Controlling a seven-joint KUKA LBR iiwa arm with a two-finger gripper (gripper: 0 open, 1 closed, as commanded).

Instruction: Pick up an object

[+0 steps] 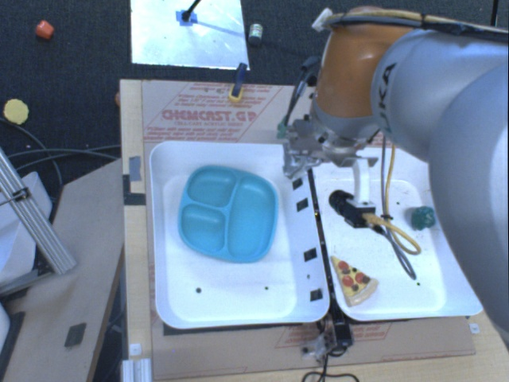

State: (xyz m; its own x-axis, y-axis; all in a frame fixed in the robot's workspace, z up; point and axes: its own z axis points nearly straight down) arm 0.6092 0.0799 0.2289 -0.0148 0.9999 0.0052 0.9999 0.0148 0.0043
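Note:
A blue divided plate [229, 213] lies in the left bin [231, 293]. In the right bin [402, 289], a toy pizza slice [352, 280] rests near the front left corner. A small teal object [421, 217] sits toward that bin's right side. My gripper [296, 164] hangs low over the divider between the two bins, near their back edge and just right of the plate. The wrist and its fittings hide what is under the gripper. Nothing is visibly held.
The bulky grey arm covers the right bin's back and right side. Both bins stand on printed cardboard [208, 114]. Behind it lie a shiny metal sheet [187, 22] and a blue-and-yellow tool [238, 83]. Small balls [15, 111] lie on the dark floor.

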